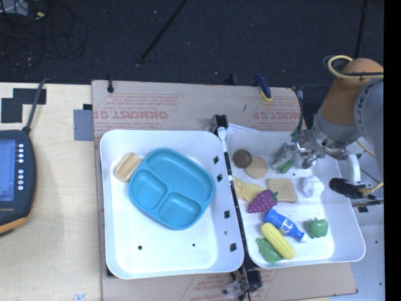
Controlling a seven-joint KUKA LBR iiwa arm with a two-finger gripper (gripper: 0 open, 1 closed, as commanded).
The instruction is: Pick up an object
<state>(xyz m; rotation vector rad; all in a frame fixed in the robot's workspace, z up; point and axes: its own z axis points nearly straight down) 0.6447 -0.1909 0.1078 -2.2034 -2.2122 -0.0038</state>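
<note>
Nearest the camera, along the front of the right bin [351, 246], lie a yellow toy corn cob [277, 240] and, touching it on the left, a green toy vegetable [267, 251]. Just behind the corn sits a blue and white bottle-shaped toy [284, 224], and to its right a green toy pepper [317, 227]. Toward the middle of this bin are a purple grape bunch [262, 200], a tan bread slice [282, 190] just right of it, and a pale yellow wedge [248, 189] beside the divider. Farther back rest a brown round piece [242, 158] and a beige disc [256, 167], touching each other. A small white object [310, 184] lies right of the bread.

Left bin [119, 231]: a blue divided plate [170, 187] lies flat near its centre, with a tan flat toy [127, 166] touching the plate's upper left edge.

Arm: the grey arm with its orange band [348, 93] enters from the right, and the hand [291, 155] hangs low over the back of the right bin, right of the beige disc. A green item [286, 166] shows at the fingertips, but whether it is gripped, and how wide the fingers stand, cannot be told at this angle.

Both bins rest on cardboard [163, 108] on the desk [56, 243]; a handheld control pendant [14, 171] lies at the desk's left edge.
</note>
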